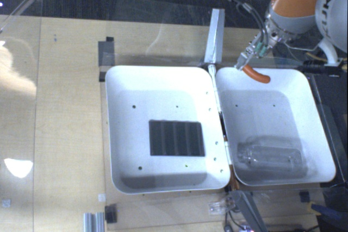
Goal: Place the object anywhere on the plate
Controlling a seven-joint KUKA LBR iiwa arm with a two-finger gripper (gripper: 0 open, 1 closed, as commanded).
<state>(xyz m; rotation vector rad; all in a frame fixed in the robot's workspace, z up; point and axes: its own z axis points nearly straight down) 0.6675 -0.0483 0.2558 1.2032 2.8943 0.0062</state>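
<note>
A small orange sausage-shaped object [258, 75] hangs over the far edge of the right bin [310, 117]. Its left end sits between the fingertips of my gripper [242, 65], which is shut on it and slants down from the upper right. The plate [176, 138] is a dark grey ribbed square lying flat on the floor of the left bin [125, 117], well to the left of and nearer than the gripper.
A clear plastic bottle [270, 156] lies on its side in the near part of the right bin. A metal post [215, 35] stands upright behind the seam between the bins, just left of the gripper. Cables trail at the right.
</note>
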